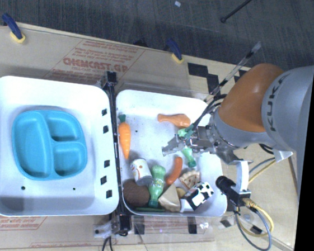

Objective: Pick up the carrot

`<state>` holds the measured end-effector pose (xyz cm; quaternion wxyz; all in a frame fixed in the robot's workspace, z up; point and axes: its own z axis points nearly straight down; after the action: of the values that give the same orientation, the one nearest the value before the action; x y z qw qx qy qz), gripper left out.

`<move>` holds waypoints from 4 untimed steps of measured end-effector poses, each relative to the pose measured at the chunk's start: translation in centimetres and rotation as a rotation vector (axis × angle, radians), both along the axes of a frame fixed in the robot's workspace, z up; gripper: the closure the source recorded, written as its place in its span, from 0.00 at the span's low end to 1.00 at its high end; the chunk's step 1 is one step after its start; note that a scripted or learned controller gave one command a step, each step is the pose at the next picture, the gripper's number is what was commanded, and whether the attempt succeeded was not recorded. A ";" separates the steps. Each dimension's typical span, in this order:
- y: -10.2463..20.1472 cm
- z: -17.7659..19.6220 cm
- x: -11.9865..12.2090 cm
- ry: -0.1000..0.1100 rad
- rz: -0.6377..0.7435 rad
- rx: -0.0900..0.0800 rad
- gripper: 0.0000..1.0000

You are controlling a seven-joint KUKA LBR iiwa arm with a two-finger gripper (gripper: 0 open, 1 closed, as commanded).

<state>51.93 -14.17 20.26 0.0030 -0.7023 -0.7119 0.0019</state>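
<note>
You'll find the long orange carrot (124, 140) lying along the left wall of the right white bin (148, 101), apart from the grey two-finger gripper (178, 145), which hovers mid-bin above a green toy (187, 154). How the pincer stands, you cannot tell here.

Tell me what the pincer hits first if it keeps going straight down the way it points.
Probably the green-handled item right under the pincer, or the bare floor of the right bin beside it. The carrot lies further left. Depth is unclear.
</note>
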 end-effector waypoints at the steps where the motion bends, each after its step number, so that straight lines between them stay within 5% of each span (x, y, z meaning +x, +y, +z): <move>1: 3.1 -6.8 4.6 0.006 0.170 0.004 0.00; 2: 4.1 -10.9 9.7 -0.002 0.032 -0.011 0.00; 4: 4.9 -9.7 13.4 -0.001 -0.565 -0.004 0.00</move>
<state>65.38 -9.27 10.54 0.0014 -0.8729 -0.4880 0.0020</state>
